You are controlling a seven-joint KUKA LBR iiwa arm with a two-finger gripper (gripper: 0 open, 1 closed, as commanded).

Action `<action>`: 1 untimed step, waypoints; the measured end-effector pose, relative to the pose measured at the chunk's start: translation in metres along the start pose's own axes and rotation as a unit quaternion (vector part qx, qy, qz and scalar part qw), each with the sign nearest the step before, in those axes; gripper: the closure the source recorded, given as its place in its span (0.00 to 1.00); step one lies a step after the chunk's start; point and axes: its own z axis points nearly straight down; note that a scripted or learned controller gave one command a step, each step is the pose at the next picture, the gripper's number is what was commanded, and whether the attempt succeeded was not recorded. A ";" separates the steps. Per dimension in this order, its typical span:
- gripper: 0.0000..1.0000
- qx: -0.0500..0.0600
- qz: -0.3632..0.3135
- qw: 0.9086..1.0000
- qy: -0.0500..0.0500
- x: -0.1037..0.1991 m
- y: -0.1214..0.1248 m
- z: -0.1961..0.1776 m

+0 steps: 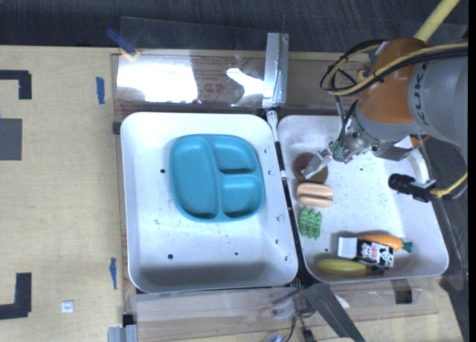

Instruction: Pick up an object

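1. The grey arm (pixel 439 99) reached in from the right, over the upper part of the right-hand bin.
2. Its orange band (pixel 390 84) sat above the wrist, with black and yellow cables looped around it.
3. The gripper (pixel 327 156) pointed down and to the left, low inside that bin.

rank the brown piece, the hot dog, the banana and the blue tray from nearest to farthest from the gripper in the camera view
From the gripper:
1. Brown piece, just to its left in the right bin.
2. Hot dog, below that, by the bin's left wall.
3. Blue tray, across in the left bin.
4. Banana, at the right bin's near edge.
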 end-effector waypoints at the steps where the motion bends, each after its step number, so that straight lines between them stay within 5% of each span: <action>1: 0.00 0.002 0.066 0.998 0.002 0.002 -0.005 0.001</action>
